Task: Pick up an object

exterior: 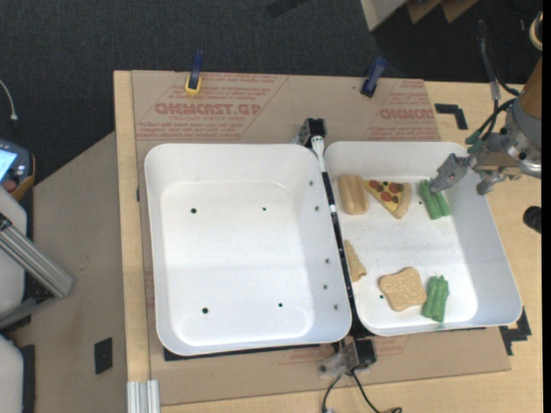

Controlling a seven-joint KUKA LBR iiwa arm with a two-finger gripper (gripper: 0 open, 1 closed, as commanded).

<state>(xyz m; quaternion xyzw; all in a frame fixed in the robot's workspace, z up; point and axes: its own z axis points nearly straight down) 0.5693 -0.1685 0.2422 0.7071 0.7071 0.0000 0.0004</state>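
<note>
Fingers [449, 175] spread open, gripping nothing, poised at right bin's [482, 256] far right edge just above and beside green pod [434, 201], near pizza slice [389, 195] and bread roll [351, 194].

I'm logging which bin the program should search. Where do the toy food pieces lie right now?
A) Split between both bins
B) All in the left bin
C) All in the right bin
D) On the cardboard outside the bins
C: the bread roll, pizza slice, toast and both green pieces all lie inside the right bin.
</note>
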